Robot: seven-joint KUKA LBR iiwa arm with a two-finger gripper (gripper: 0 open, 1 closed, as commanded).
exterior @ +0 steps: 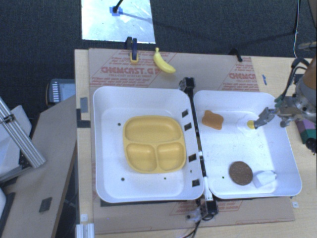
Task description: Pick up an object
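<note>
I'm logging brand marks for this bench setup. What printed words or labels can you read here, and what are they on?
"CHEMCAST" in red letters, followed by what looks like "G", on the brown paper-faced sheet under the bins, upper left.
The same red lettering repeats at the sheet's upper right, slanted and too blurred to read fully.
Small dark device with a pale screen at left: too small to read.

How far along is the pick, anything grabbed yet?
Nothing looks picked yet. The gripper is over the right bin, with nothing visibly between its fingers. The orange block and brown disc lie on the bin floor. The whole grasp and lift remain.
</note>
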